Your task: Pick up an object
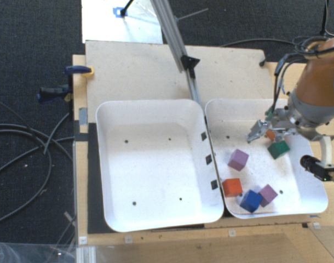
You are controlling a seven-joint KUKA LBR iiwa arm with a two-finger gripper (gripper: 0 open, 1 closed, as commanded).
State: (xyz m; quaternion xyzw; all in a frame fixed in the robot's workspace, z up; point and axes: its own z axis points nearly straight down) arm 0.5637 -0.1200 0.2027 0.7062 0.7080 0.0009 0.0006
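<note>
The right bin (pixel 315 201) holds several small blocks. A green block (pixel 278 148) lies near its right wall, and a lilac cube (pixel 238 159) sits near the middle. A red-orange cube (pixel 231 187), a blue cube (pixel 251 200) and a smaller lilac cube (pixel 268 193) cluster at the front. My gripper (pixel 263 130) hangs low over the back of this bin, just up and left of the green block. A small orange piece (pixel 270 136) shows right under the gripper; whether it is held I cannot tell.
The left bin (pixel 104 163) stands beside the right one, their walls touching. A slanted metal pole (pixel 172 32) crosses from the top down to the bins' shared edge. Cables (pixel 287 64) hang near the arm's wrist. A blue clamp (pixel 74 70) sits on the bench's left edge.
</note>
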